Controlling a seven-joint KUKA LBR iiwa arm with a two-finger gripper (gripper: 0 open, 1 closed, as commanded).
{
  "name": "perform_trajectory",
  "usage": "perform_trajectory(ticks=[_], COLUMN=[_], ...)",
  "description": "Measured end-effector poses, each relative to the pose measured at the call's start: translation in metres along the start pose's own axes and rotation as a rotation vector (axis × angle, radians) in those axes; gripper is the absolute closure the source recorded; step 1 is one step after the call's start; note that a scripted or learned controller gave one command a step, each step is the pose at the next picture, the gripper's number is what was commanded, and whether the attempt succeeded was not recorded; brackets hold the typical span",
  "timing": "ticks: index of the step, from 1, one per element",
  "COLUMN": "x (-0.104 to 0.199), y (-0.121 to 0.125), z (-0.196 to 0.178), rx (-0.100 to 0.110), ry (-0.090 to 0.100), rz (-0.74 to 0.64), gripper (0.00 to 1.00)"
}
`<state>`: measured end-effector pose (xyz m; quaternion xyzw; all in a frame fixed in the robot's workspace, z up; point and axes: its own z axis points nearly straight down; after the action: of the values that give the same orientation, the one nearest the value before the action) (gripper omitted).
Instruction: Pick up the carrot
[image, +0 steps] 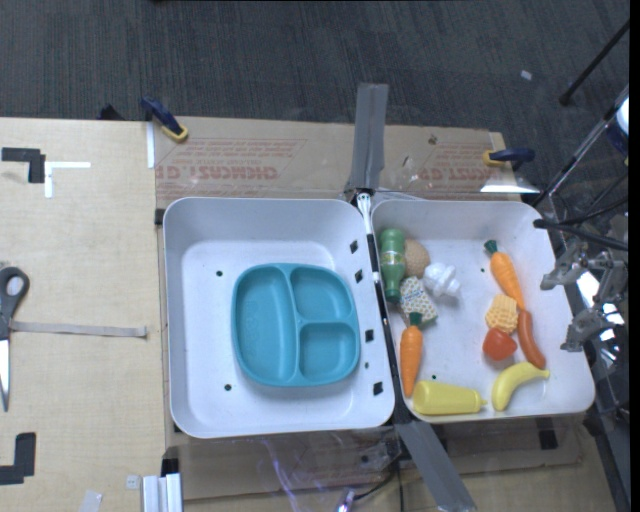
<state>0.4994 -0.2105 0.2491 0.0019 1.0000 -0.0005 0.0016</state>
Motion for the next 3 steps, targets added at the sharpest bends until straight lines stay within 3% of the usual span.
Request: perform_trajectory(ticks=[1,2,3], x=[-0.009,-0.102,-0.154], y=[-0.011,-0.008,-0.01], z=[0.139,0.144,0.129], rx=[0.001,-0.001,0.0], ry=[-0.004,-0.025,-0.005], rz=[0.153,0.517,0.606], gripper=[0.0,0.0,0.0])
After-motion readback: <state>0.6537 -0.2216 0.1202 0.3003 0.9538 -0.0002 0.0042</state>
